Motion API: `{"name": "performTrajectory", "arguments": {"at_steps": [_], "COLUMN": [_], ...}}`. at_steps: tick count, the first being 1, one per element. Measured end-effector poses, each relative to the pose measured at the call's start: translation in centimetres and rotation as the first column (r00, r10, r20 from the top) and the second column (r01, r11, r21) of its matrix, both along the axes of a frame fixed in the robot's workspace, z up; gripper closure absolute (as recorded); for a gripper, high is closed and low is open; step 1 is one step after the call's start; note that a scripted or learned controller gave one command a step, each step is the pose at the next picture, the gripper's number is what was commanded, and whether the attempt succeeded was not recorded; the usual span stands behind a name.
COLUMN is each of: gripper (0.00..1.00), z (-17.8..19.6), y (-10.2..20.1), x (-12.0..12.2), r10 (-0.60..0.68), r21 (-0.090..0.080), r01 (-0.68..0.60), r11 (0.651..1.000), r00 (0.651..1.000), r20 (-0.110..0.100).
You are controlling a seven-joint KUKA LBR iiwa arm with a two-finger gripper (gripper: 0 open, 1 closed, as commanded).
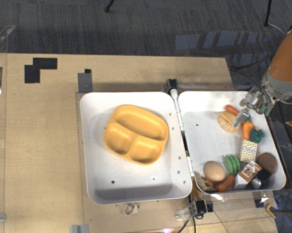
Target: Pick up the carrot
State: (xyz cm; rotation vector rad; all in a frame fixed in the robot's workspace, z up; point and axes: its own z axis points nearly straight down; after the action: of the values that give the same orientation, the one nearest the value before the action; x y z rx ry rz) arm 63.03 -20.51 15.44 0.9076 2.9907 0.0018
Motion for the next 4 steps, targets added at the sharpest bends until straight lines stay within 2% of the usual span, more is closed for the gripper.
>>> {"name": "performTrajectory", "arguments": {"at_steps": [1, 2, 3, 4], "gripper": [0.0, 0.0, 0.0, 0.0], "z": [-6.5, -6.5, -3.9, -6.5], "y": [0.3, 0.1, 0.0, -0.1], "x": [-0.3, -2.9, -7.8, 3.0], "r10": [0.012, 0.055, -0.108, -0.048], "r21": [0.006, 0.0, 0.003, 0.0], "r01": [-0.012, -0.055, 0.108, 0.048], "r11": [1.0, 0.998, 0.994, 0.999], "r00": [1.0, 0.998, 0.994, 0.999], "r20": [-0.01, -0.002, -0.007, -0.014]}}
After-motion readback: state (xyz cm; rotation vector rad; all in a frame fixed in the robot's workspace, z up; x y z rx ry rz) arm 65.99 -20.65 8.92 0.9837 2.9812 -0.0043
